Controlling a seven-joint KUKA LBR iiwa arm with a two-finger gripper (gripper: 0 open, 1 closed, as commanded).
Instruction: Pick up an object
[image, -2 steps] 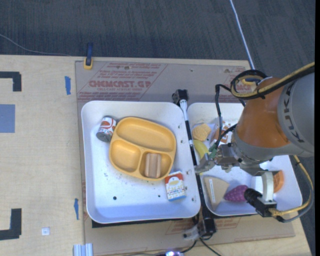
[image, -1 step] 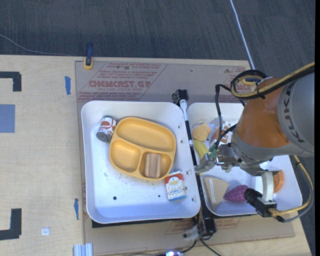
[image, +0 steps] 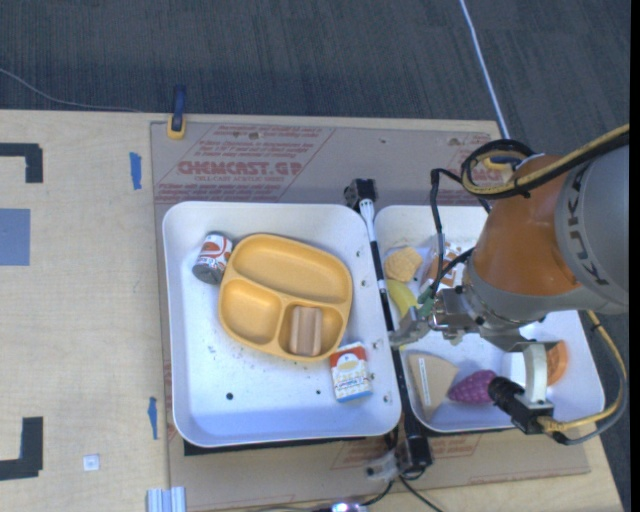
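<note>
Look at your arm: it is big and round, with a grey shell and a fat orange band above the wrist. Part of a black letter shows on the grey shell. Yellow and black cables loop over the top of the orange part. A black cable hangs down beside it. The wrist below is grey metal.

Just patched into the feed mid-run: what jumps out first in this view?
The grey arm with its orange band looms over the right bin, covering much of it. In the left bin, a yellow divided plate dominates, with a brown block in one compartment, a small can at its upper left and a little carton at its lower right. A purple item lies near the right bin's front.
</note>
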